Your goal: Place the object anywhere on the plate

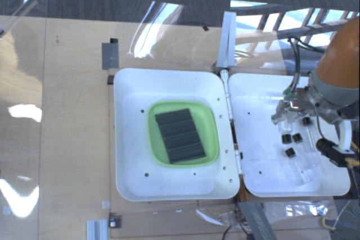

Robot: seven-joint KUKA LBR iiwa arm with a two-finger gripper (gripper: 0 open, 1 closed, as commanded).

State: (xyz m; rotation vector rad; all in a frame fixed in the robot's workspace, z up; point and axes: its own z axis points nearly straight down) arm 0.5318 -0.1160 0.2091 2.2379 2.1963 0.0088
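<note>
A dark grey ribbed rectangular block (180,135) lies flat in the middle of the green plate (210,123), turned slightly off square. The plate rests in the left white bin (126,137). My gripper (294,145) hangs low over the right white bin (256,166), near that bin's right half and well apart from the plate and the block. Its clear parts with small black fittings blur against the white floor. I see no object at the gripper. The grey arm with its orange band (340,62) reaches in from the right.
A raised divider (230,126) runs between the two bins. A grey metal post (226,42) stands behind the bins, and a small grey bracket (110,54) sits on the wooden bench at the back left. Cables (298,59) trail beside the arm.
</note>
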